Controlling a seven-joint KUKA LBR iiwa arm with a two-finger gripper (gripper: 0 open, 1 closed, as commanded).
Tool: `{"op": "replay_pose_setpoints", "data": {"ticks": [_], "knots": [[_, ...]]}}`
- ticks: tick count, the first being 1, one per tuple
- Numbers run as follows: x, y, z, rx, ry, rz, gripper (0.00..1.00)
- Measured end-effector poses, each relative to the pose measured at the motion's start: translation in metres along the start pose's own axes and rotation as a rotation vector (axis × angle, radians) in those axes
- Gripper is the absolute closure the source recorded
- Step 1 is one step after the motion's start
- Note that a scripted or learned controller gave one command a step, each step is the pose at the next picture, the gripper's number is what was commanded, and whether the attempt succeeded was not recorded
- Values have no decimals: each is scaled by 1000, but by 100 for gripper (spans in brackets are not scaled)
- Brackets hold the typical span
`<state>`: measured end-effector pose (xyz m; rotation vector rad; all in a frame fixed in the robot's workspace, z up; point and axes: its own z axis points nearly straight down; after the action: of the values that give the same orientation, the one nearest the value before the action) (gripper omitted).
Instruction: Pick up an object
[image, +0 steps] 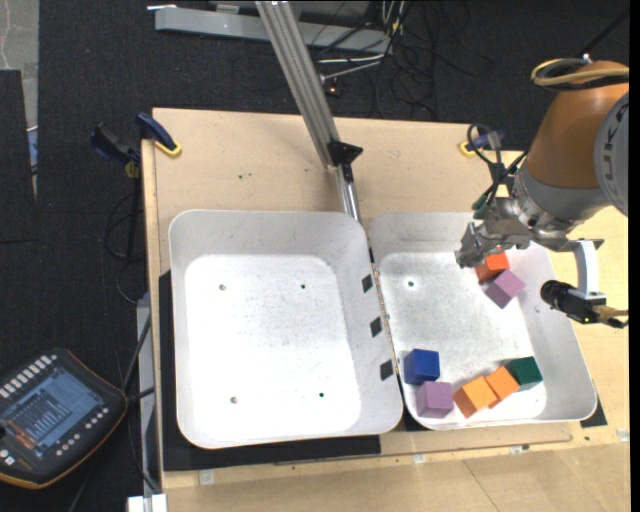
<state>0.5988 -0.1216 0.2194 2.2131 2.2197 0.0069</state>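
My gripper (480, 248) hangs over the back of the right bin (400, 240), below the grey wrist and the orange band. A small orange block (493, 267) lies right at its tip, partly covered by it. Touching that block on the near side is a light purple block (504, 288). Along the bin's front edge sit a blue cube (421, 363), a purple cube (434, 398), an orange block (477, 392) and a green block (523, 373). Whether the orange block at the tip is gripped cannot be seen.
The left bin (190, 300) lies beside the right one. A metal pole (310, 100) slants across the bench from the back to the gap between the bins. A black fitting (575, 297) juts out by the right bin's right rim. A teach pendant (45, 415) rests at bottom left.
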Motion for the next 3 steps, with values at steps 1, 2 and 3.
{"op": "replay_pose_setpoints", "data": {"ticks": [1, 2, 3], "knots": [[0, 2, -36, 2, 0, 0, 100], [61, 5, -41, 6, 3, -6, 100], [116, 3, -26, 9, 3, -6, 100]]}}
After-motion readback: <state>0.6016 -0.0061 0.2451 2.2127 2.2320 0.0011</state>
